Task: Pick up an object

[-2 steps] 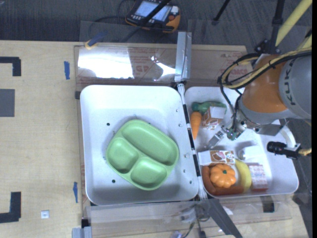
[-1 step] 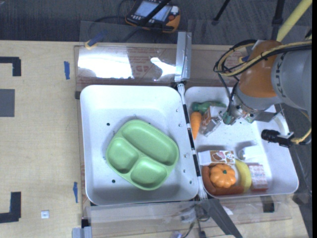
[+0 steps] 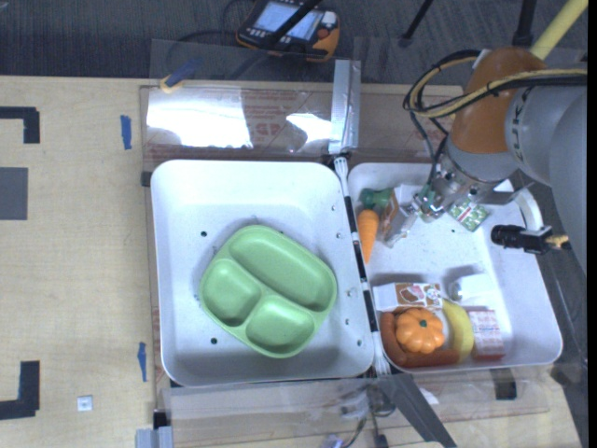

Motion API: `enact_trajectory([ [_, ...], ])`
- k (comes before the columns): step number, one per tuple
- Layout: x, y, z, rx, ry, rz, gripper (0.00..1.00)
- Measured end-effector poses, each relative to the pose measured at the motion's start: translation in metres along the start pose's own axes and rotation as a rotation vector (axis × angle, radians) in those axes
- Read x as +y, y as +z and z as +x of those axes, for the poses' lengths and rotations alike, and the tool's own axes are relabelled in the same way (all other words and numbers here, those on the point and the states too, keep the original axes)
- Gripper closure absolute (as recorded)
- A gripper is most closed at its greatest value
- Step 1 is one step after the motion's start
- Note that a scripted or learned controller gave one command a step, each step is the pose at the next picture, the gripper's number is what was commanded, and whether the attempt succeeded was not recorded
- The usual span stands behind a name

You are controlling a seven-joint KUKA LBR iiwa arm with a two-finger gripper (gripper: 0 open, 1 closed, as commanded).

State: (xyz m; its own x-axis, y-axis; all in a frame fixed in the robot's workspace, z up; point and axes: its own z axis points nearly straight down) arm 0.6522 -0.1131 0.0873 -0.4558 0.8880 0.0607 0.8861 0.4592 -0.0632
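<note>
My gripper (image 3: pixel 408 220) hangs low in the right bin (image 3: pixel 522 278), just beside the carrot (image 3: pixel 367 232) by the left wall; its grip state I cannot tell; nothing is visibly held. This looks like the approach; next, centring over the carrot.

Grey arm (image 3: pixel 550 133), orange band (image 3: pixel 490 110), seemingly yellow-black cables.

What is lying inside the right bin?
The right bin holds a carrot beside something green, plus a small pumpkin, a banana and packets. Whatever lies beneath the pumpkin is covered.
</note>
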Motion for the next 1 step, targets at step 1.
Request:
enact_trajectory([
  [1, -0.0047, -0.0021, 0.0048, 0.016, -0.004, 0.025, 1.00],
])
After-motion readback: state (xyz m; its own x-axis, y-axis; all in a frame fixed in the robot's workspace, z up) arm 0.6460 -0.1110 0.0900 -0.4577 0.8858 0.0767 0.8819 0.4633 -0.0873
